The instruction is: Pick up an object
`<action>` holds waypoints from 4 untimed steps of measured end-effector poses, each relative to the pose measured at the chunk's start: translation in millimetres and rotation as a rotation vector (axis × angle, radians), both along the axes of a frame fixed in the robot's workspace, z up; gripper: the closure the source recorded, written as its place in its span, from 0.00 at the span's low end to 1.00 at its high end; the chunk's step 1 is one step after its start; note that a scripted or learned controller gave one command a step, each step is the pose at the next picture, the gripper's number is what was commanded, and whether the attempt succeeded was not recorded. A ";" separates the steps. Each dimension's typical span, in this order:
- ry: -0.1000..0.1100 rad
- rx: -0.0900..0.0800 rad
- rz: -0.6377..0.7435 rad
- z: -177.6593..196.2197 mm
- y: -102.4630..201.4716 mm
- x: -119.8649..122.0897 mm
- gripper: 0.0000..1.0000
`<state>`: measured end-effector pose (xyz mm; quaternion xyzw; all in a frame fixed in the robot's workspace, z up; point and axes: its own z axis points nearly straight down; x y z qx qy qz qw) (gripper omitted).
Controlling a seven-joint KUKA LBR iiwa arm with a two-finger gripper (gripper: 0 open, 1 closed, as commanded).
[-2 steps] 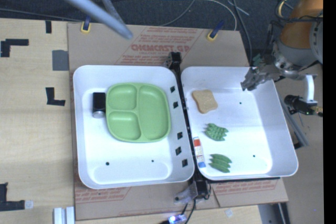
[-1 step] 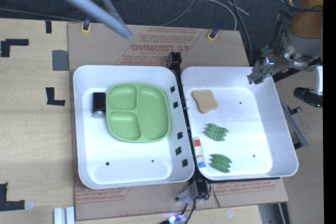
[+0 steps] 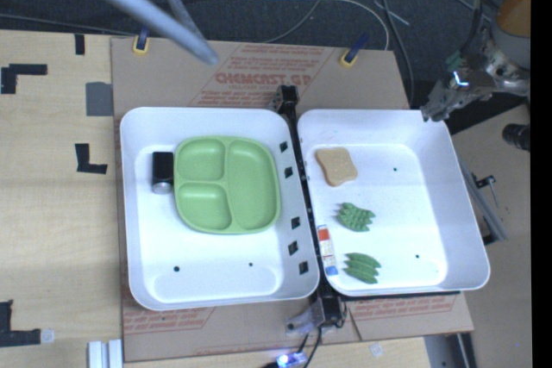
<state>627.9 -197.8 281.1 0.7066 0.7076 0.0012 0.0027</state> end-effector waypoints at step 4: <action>0.007 0.004 0.005 -39.7 203.9 -29.3 1.00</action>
